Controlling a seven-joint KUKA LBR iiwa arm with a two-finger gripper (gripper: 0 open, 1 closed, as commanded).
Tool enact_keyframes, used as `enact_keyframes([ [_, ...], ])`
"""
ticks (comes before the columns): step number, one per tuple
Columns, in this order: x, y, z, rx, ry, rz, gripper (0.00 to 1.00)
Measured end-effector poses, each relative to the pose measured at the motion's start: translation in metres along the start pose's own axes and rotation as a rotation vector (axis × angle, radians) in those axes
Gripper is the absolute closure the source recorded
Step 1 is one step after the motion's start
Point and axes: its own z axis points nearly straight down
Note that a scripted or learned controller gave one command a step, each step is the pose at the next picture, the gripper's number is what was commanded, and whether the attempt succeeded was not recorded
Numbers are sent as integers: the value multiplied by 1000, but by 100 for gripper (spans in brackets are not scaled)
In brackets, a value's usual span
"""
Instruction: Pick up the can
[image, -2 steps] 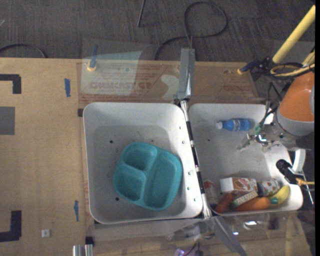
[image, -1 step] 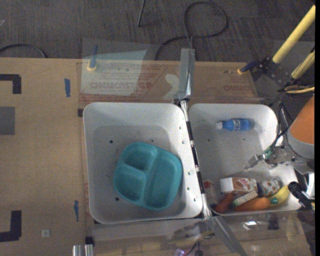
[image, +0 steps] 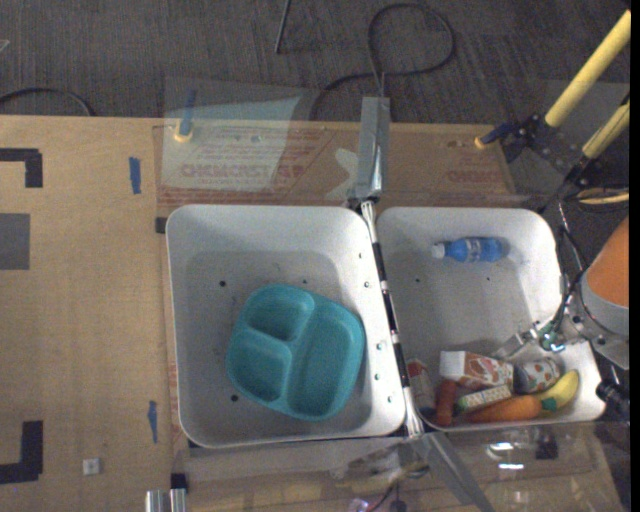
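Note:
The can (image: 538, 375), short with a red and white label, lies in the front right corner of the right bin (image: 470, 300). It sits between a red and white carton (image: 487, 371) and a banana (image: 563, 391). My gripper (image: 543, 341) reaches in from the right edge and hangs just above and behind the can, close to the bin's right wall. The view is too small and cluttered to show whether it touches the can. The arm's orange band (image: 616, 268) shows at the right edge.
An orange carrot (image: 505, 408) and a dark red item (image: 447, 397) lie along the right bin's front wall. A blue bottle (image: 472, 249) lies at its back. In the left bin (image: 200, 250) sits a teal divided plate (image: 296, 350).

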Motion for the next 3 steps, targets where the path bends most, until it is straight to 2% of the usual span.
enact_keyframes([
  [1, -6, -2, -8, 1, -9, 8, 100],
  [2, -2, -1, -8, 3, -2, 3, 0],
  [3, 7, 33, 2, 9, -5, 289, 0],
])
